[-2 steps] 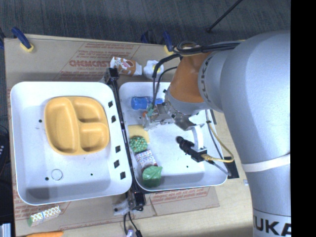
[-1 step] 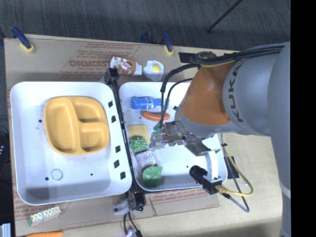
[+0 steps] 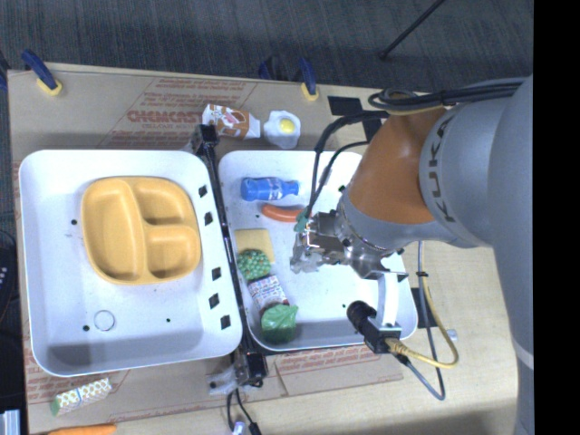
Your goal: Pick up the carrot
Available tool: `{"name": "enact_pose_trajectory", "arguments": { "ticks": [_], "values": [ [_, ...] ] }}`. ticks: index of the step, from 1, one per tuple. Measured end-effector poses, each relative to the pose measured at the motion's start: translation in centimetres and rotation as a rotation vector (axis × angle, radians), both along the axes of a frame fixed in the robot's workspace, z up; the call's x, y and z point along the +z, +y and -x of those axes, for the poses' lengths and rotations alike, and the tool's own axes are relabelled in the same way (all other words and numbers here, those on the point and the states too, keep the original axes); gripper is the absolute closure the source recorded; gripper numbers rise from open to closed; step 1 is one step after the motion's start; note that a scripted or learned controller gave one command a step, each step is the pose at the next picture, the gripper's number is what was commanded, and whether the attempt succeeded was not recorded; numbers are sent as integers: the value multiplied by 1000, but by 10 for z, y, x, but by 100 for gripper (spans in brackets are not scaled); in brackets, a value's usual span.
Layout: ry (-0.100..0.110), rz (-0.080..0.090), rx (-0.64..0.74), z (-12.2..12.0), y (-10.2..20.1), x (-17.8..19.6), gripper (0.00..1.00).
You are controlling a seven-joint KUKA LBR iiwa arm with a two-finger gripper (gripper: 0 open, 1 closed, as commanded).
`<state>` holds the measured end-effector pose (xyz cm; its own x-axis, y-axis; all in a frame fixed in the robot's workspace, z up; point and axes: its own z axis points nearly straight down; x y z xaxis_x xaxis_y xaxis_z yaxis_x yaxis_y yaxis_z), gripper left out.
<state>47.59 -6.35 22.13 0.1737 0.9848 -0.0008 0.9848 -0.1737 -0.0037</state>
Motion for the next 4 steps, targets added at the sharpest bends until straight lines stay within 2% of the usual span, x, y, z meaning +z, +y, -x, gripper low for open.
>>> {"name": "enact_pose_trajectory", "arguments": {
  "ticks": [1,2,3,4],
  "values": [
    [-1,-1,-25,-1,-2,39,100],
    [2,-2,166,1,27,-30,100],
    [2,-2,72,1,-41,-116,100],
    [-3,0,115,-1,-54,13,100]
  ]
}}
